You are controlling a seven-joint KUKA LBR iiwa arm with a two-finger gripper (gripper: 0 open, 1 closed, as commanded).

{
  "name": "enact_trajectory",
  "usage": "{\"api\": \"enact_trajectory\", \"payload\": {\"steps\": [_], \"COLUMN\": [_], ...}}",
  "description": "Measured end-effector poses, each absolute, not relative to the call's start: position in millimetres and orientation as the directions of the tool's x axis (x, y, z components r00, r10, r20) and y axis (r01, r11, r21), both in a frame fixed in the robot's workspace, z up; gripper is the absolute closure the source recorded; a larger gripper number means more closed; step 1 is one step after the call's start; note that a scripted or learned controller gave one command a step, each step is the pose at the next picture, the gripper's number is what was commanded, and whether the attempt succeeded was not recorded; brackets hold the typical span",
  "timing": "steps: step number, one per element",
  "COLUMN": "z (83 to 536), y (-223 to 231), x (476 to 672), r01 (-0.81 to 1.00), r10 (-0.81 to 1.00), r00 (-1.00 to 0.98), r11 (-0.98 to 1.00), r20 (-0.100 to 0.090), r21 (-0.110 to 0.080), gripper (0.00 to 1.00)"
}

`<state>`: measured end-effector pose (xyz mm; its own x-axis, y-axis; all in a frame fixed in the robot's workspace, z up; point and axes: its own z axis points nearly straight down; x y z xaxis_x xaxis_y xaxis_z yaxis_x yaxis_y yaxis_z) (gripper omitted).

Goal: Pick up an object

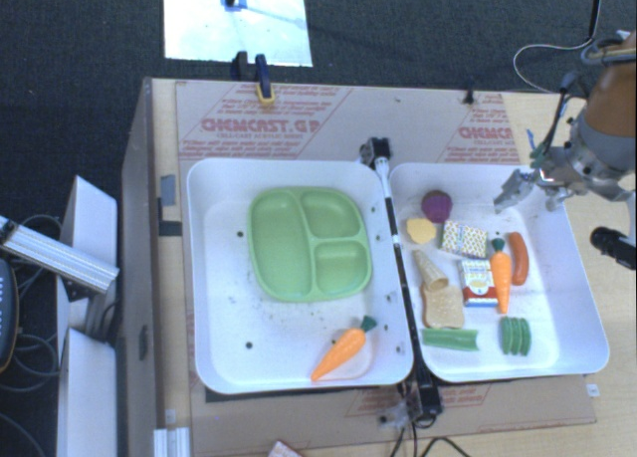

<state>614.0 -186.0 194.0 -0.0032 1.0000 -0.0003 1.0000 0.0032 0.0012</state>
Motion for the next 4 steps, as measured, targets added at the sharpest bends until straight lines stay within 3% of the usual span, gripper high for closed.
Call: {"api": "enact_trajectory", "payload": {"steps": [1,2,3,4], "z": [87,98,181,230], "y": [-151,-152,-105,-58], "x": [522.5,524.0,487.4,487.5], "r01": [1.000,1.000,1.000,1.000], "r10": [1.000,1.000,1.000,1.000], "r00": [-0.002,-0.001,-0.003,-0.004], "r11": [0.002,0.001,0.003,0.004], "r20": [0.000,-0.001,0.000,0.000], "r21": [0.000,0.005,0.003,0.003], "gripper": [0.00,1.00,1.00,1.00]}}
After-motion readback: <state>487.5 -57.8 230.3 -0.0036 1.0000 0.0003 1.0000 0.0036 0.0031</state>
